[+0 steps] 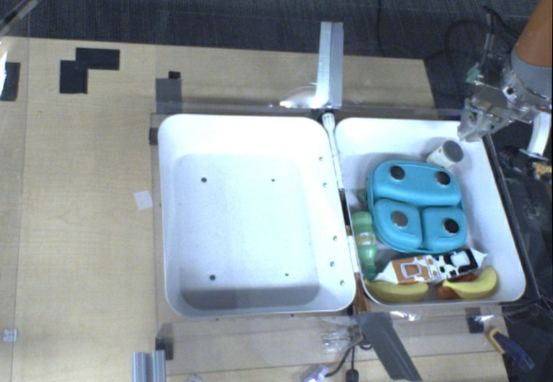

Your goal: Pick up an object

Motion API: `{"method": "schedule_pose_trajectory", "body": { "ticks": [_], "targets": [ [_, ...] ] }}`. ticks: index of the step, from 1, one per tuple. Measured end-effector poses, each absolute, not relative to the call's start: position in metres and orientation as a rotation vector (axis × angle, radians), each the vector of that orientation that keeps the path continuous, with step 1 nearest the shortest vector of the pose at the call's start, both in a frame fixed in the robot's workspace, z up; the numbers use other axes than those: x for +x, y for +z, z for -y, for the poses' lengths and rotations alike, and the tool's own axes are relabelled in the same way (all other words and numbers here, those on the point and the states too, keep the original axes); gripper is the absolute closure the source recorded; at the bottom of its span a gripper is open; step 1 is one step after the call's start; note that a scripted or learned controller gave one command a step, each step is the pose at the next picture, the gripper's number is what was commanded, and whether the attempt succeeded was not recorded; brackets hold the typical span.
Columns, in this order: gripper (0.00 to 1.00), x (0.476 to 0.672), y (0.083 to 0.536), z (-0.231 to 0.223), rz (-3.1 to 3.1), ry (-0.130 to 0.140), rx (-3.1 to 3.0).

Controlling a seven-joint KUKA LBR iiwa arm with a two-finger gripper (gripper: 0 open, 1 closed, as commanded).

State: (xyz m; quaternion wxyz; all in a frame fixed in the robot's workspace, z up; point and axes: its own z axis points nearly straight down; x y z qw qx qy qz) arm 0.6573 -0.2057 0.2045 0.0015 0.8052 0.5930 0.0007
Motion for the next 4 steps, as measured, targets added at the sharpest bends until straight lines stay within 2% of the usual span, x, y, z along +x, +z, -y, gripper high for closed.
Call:
{"method": "schedule_pose_trajectory", "body": {
  "ticks": [1,3,4],
  "targets": [
    [1.0,0.671,0.259,0.197,-1.749,0.002,2.607],
    [1.0,0.67,0.194,0.194,-1.2,-0.002,2.904],
    [1.0,0.632,0.19,0.152,-1.264,0.001,2.876]
  ]
}}
